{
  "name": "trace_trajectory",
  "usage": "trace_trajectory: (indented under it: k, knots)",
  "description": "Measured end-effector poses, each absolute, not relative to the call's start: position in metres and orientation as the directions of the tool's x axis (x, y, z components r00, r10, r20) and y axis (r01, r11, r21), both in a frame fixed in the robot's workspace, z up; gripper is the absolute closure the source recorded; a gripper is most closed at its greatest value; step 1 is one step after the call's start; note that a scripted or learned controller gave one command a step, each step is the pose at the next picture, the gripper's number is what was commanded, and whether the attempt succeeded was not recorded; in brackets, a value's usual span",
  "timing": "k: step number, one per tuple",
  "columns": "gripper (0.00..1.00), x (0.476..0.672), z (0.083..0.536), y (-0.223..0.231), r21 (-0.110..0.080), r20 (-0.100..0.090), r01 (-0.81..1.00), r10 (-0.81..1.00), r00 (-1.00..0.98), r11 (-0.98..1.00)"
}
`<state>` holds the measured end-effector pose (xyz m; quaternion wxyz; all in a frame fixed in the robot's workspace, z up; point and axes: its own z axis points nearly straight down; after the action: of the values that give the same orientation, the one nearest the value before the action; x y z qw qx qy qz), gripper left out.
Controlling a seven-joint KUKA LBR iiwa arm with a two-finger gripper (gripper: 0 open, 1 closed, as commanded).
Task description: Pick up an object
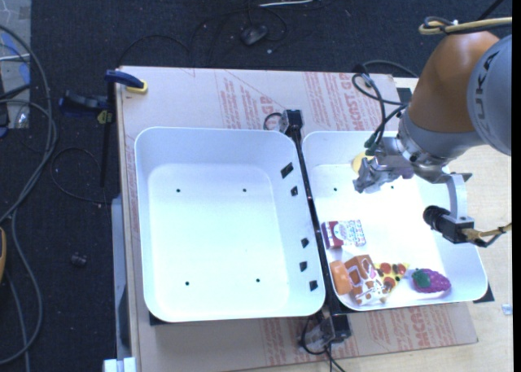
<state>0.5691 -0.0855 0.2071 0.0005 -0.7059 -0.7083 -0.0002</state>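
On the tabletop [244, 89], a pale board printed with red lettering, two shallow white bins sit side by side, touching along a dark seam. Beyond the board lies dark floor with loose cables. Left bin [224, 224] shows bare white floor with a few small dark dots. Right bin [326, 155] carries the arm, grey with an orange band [452, 77], which reaches in from the right and hangs over the bin's far half. Its end effector [370, 177] points down above the bin floor, with a small yellow thing [358, 163] just beside it on the left; whether the end effector is apart or together cannot be told, and nothing is plainly seen clamped in it. Near the bin's front, well apart from the end effector, lie the objects: a small white and red carton [343, 234], an orange and white pack [361, 277] touching the front wall, a purple and green toy [430, 282] to its right, and small red and yellow pieces [394, 270] between those two
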Motion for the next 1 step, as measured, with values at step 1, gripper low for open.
trace_trajectory:
  k: [1]
  knots:
    - [1.00, 0.5585, 0.2111, -0.0436, 0.000, 0.001, 1.000, 1.000, -0.003, 0.003]
